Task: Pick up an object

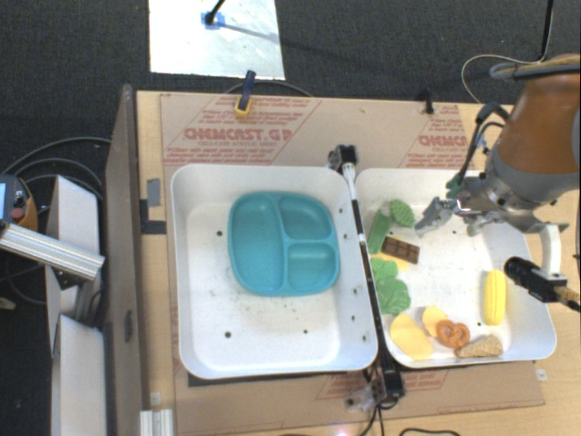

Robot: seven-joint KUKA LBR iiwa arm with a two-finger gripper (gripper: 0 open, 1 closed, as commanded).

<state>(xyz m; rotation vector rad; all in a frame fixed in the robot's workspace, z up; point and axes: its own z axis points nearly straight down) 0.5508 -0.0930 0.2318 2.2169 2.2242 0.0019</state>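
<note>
Right bin [543, 332]: open floor is left mid-bin between chocolate bar [399, 250] and corn cob [495, 297]. Front edge is crowded by pretzel [451, 333] and cheese slice [410, 336]; left wall is lined by green leaves [390, 291].

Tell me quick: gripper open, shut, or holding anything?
Gripper: cannot be told; it hangs above the right bin, near the chocolate bar, with nothing seen in it.

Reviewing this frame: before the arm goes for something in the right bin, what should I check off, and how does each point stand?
1. Gripper over the right bin: ok.
2. Nothing between the fingers: ok.
3. Fingers open enough: cannot tell.
4. Corn lies apart from other items: ok.
5. Chocolate free of the green leaves: not ok, they crowd it.
6. Teal tray in the left bin, out of the way: ok.
</note>
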